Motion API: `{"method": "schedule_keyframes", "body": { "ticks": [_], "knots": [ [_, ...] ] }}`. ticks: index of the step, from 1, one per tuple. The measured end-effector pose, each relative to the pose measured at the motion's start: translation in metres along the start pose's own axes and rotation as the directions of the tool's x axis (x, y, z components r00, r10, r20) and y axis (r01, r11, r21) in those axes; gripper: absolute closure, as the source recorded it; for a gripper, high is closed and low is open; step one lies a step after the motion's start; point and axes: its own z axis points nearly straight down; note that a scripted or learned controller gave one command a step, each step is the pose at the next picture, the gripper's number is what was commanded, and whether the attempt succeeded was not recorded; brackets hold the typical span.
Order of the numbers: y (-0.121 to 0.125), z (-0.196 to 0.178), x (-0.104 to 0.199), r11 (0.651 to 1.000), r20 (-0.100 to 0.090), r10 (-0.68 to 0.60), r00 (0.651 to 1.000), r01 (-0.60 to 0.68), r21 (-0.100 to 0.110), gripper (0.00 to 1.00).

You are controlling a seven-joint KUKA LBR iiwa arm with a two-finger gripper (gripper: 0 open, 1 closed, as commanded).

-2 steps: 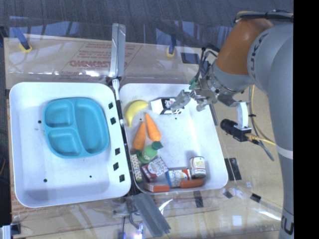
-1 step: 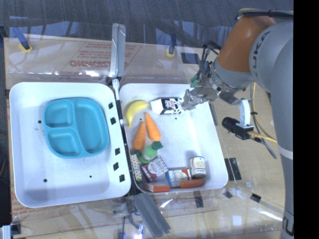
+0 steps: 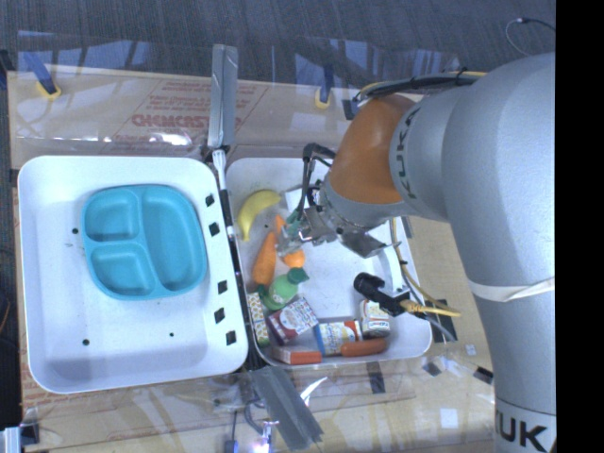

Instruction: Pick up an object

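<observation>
Robotics lab, grey arm [image 3: 491, 187] over two white bins [image 3: 38, 253], taped bench [image 3: 142, 111], loose cables [image 3: 528, 31]

A dark grey ribbed floor [image 3: 142, 8] fills the top of the frame. Below it, the pale wooden desk [image 3: 123, 111] lies under glossy clear sheeting with red print at upper left.

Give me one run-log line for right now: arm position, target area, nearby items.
arm: over right bin | hand: low among the items, near carrot and banana | left bin: blue divided plate | pick: not confirmed
</observation>
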Motion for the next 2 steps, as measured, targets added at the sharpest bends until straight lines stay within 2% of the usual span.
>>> {"method": "schedule_keyframes", "body": {
  "ticks": [1, 2],
  "knots": [
    [0.0000, -0.0005, -0.0007, 1.000, 0.001, 0.001, 1.000, -0.001, -0.001, 0.00],
    [0.0002, -0.0100, -0.0001, 1.000, 0.001, -0.005, 1.000, 0.005, 0.001, 1.00]
  ]
}}
